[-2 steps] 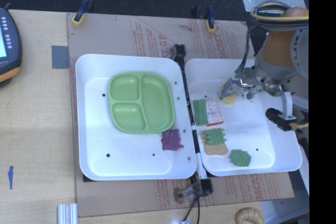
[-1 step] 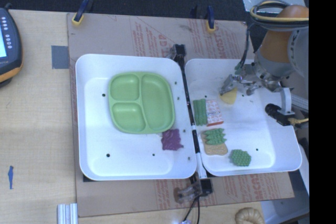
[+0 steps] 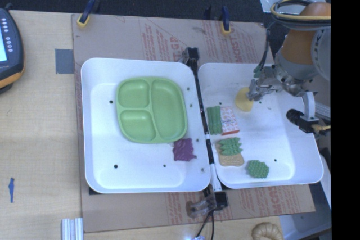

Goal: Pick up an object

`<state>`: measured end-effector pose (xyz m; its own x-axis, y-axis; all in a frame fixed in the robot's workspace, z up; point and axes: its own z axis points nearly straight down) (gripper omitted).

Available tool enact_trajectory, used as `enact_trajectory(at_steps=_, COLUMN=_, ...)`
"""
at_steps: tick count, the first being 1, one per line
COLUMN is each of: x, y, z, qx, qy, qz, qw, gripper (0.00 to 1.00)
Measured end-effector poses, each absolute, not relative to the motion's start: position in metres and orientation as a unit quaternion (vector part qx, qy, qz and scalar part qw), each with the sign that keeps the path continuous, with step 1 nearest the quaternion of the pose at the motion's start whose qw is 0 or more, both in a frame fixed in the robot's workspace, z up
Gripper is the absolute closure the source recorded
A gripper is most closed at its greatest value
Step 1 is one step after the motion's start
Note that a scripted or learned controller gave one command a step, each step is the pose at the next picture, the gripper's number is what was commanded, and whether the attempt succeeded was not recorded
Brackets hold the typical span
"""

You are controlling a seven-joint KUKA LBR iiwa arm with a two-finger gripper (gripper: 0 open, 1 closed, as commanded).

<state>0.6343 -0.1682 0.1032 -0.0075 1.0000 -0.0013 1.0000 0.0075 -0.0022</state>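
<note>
Fingers [image 3: 254,93]: lowered into the right bin [image 3: 292,174], tips touching the pale yellow object [image 3: 244,101]; whether they are spread or closed around it cannot be told from this angle.
Pale yellow object: upper middle of the right bin, on the floor of the bin.
Right bin, other contents: green strip [image 3: 214,119], red-and-white packet [image 3: 228,119], green knobbly piece [image 3: 257,168].
Left bin [image 3: 95,171]: green divided plate [image 3: 152,109], purple piece [image 3: 183,149].
</note>
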Motion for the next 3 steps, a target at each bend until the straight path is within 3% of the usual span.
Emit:
enact_trajectory(at_steps=1, x=0.539, y=-0.162, z=0.160, qx=-0.707, qy=-0.708, qz=0.0025, qw=0.003, gripper=1.00)
enact_trajectory(at_steps=2, x=0.599, y=-0.094, z=0.185, qx=-0.703, qy=-0.711, qz=-0.0018, qw=-0.001, gripper=1.00)
enact_trajectory(at_steps=3, x=0.596, y=-0.099, z=0.183, qx=-0.705, qy=-0.709, qz=0.0013, qw=0.001, gripper=0.00)
